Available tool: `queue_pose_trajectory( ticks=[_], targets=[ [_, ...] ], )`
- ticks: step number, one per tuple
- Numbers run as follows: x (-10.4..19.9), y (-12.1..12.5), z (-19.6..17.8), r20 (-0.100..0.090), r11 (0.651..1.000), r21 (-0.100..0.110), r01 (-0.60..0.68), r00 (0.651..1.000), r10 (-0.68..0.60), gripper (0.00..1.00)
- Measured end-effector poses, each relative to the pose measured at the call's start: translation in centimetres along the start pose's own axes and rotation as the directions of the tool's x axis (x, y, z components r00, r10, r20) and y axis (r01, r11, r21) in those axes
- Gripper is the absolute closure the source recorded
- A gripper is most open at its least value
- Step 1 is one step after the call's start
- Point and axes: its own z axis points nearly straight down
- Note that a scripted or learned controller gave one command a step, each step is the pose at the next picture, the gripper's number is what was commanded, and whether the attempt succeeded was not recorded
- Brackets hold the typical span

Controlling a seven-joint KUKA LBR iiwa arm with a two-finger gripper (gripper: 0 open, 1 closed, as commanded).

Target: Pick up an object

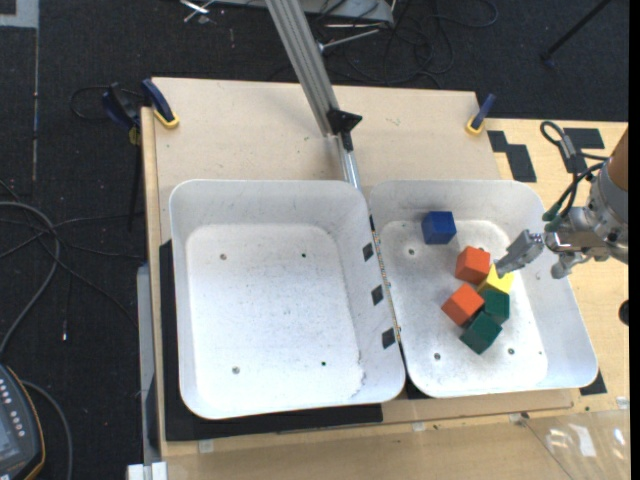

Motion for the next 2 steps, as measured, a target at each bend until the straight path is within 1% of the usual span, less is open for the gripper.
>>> queue_pose_trajectory(
  ticks=[1, 2],
  targets=[
    [-0.6, -1.1, 19.3, 0.001, 1.000, 0.001, -0.002, 1.000, 0.002, 0.00],
    [-0.6, -0.9, 18.0, 0.000, 1.000, -0.002, -0.002, 1.000, 0.002, 1.00]
  ],
)
